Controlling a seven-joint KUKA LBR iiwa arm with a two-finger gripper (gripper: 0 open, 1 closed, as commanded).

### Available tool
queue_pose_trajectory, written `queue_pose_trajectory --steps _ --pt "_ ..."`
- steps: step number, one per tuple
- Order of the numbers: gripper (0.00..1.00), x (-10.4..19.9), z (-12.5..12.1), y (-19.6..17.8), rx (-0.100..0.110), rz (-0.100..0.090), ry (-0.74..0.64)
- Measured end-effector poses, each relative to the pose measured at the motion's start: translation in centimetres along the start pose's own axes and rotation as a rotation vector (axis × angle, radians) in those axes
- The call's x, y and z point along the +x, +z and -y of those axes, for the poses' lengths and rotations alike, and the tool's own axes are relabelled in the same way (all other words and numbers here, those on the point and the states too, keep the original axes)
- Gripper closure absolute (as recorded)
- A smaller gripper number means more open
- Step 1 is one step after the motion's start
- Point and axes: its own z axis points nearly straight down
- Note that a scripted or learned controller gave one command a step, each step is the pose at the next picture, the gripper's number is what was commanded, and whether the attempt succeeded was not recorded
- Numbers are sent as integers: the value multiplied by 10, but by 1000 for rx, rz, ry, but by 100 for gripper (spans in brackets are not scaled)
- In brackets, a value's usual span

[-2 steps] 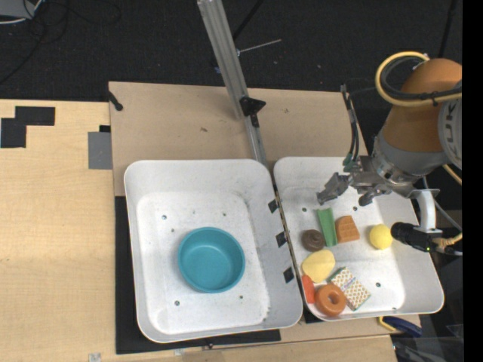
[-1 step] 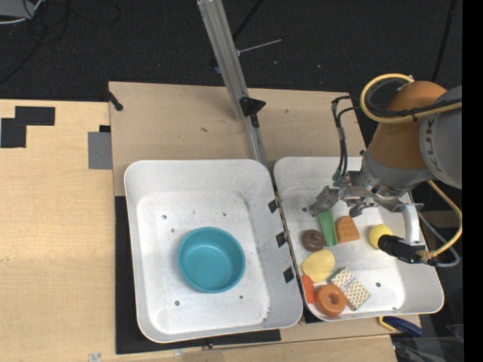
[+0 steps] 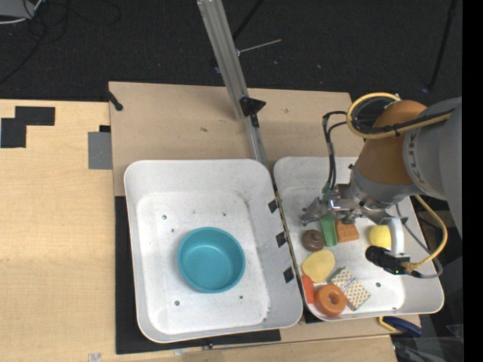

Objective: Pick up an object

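Down in the right bin (image 3: 423, 296), the tool (image 3: 332, 216) sits just above a green block (image 3: 329, 231) and an orange block (image 3: 347, 233); how wide it stands cannot be told. Nearby lie a brown disc (image 3: 313, 240), yellow lump (image 3: 318, 264) and orange ring (image 3: 330, 299). A blue bowl (image 3: 211, 259) rests in the left bin (image 3: 151, 194).

Two bins sit side by side on the desk (image 3: 173, 119). The left bin (image 3: 151, 187) holds a bowl (image 3: 211, 259) toward its near side. The right bin (image 3: 298, 176) holds a cluster: a ring (image 3: 330, 299) at the near edge, a checkered block (image 3: 352, 290) just right of it, a rounded piece (image 3: 318, 264) behind them, and a small disc (image 3: 313, 239) behind that. The hand (image 3: 332, 211) is low over the bin's middle, just behind the disc. A slanted rail (image 3: 226, 51) rises behind the bins.
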Motion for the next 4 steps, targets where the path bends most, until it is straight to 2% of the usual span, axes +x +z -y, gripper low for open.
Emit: queue_pose_trajectory --steps 1,3,4 --pt "100 0 -1 -12 -4 0 1" --pt "100 6 14 -109 -2 -2 0" --pt "100 5 14 -138 0 -2 0"
